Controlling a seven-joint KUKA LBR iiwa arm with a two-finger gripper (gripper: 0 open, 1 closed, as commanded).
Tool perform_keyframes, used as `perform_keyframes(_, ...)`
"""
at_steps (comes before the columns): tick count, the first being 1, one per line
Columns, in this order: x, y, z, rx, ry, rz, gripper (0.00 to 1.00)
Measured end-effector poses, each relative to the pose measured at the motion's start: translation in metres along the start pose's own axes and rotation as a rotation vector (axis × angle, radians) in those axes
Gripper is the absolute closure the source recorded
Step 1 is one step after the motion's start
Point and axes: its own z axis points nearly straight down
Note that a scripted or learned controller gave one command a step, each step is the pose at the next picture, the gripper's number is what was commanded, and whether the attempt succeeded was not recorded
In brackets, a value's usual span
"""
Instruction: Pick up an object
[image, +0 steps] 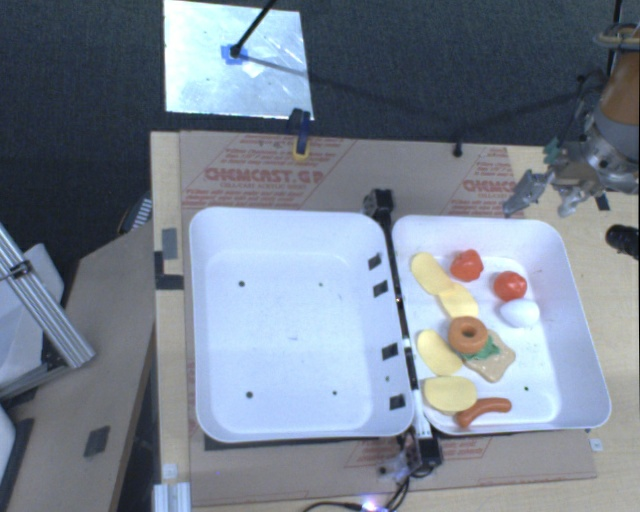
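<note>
The right bin (570, 300) holds several toy foods: two red tomatoes (466, 265) (509, 285), a white egg (519, 314), yellow pieces (432, 272), a brown donut (467, 334) on a toast slice with green, and a red sausage (484, 409). My gripper (545, 195) hangs above the bin's far right corner, well above the objects. Its two fingers are spread apart with nothing between them.
The left bin (290, 320) lies beside the right one, joined by a black clamp strip (395, 300). Both sit on a cardboard sheet (260, 170). A shiny metal plate (235, 55) lies at the back. An aluminium rail (35, 300) stands at the left.
</note>
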Motion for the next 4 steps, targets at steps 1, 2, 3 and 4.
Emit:
perform_keyframes(1,-0.031,0.009,0.101,0.009,0.001,0.003,0.00)
perform_keyframes(2,0.094,0.011,0.183,0.007,0.007,-0.011,0.00)
perform_keyframes(3,0.084,0.014,0.166,-0.004,0.001,-0.002,1.00)
perform_keyframes(4,0.192,0.016,-0.018,-0.019,0.005,-0.012,1.00)
